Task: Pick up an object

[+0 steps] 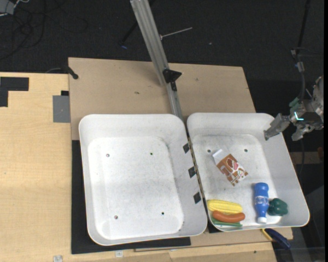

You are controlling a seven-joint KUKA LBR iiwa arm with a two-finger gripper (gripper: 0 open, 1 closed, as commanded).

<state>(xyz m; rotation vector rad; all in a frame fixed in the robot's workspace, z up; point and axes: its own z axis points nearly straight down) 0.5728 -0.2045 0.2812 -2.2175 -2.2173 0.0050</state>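
Observation:
The right bin (279,146) holds several small items. A brown and white packet (230,168) lies near its middle. A blue bottle (261,201) lies at the front right, with a dark green lump (277,206) touching its right side. At the front edge a yellow corn cob (225,206) rests beside an orange sausage-shaped piece (228,217). My gripper (287,129) hangs over the bin's back right rim, well away from all the items. It is open, with nothing between its two fingers.
The left bin (87,146) sits beside the right one, joined by black clips (192,171). A slanted metal rail (156,48) rises behind the bins. The wooden bench (27,162) stretches to the left.

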